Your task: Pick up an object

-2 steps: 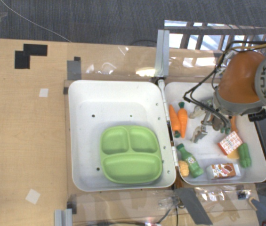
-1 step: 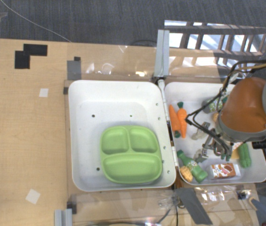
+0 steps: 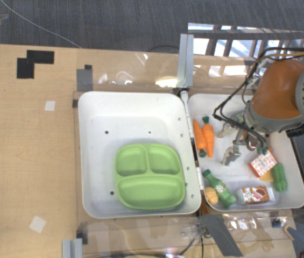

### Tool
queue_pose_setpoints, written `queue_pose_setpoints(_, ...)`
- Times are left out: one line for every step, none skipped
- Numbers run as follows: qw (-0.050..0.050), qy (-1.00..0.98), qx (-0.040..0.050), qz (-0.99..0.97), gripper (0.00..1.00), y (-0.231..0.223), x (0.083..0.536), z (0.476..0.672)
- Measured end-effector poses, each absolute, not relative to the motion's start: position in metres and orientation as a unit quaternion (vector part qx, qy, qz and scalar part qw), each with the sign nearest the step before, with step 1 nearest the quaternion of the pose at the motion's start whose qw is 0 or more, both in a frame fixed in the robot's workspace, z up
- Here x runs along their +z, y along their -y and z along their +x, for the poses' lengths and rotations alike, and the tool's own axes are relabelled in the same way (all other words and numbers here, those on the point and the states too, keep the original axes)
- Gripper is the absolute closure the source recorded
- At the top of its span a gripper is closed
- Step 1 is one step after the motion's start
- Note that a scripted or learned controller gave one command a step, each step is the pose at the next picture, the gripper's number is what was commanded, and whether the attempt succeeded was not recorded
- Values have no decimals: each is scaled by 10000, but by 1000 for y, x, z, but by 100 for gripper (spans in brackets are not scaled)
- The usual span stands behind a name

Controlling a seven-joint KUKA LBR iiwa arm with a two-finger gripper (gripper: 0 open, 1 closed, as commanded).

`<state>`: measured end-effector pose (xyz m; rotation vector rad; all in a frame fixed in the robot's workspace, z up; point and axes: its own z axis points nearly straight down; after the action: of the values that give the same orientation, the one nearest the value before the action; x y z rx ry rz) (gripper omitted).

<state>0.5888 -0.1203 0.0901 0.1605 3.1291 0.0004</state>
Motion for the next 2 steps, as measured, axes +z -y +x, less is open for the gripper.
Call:
queue_pose_setpoints(124,-9980,-25,611,0,103,91,494)
queue_pose_setpoints(91,-9915,2,1300,0,96,90,564)
